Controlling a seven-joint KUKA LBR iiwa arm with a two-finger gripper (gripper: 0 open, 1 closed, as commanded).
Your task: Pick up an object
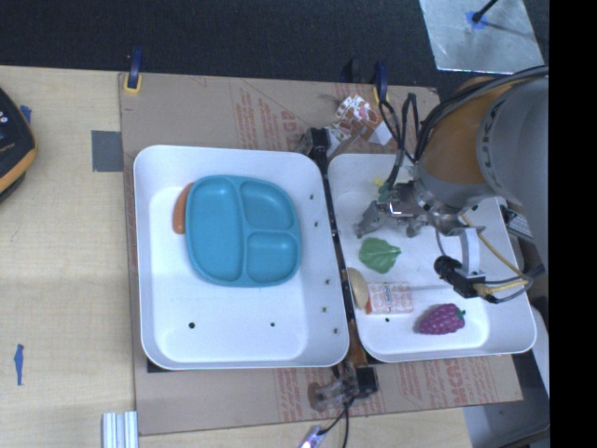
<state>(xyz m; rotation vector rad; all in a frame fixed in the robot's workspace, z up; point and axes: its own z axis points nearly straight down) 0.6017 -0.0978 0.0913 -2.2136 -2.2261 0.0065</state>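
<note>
My gripper (375,222) hangs low over the right bin (508,343), its dark metal fingers just above a green leaf-shaped toy (380,254). The view from above does not show whether anything sits between the fingers. In the same bin lie a small white packet with red print (390,299), a purple grape bunch (440,319) and a beige oval piece (357,287) at the bin's left wall. The left bin (233,343) holds a blue divided plate (244,230) with an orange object (179,210) sticking out from under its left edge.
The grey arm with its orange band (485,138) covers the right bin's upper right part, with black cables looping around it. A crumpled wrapper (356,115) lies behind the bins. A black and yellow device (14,147) sits at the bench's left edge.
</note>
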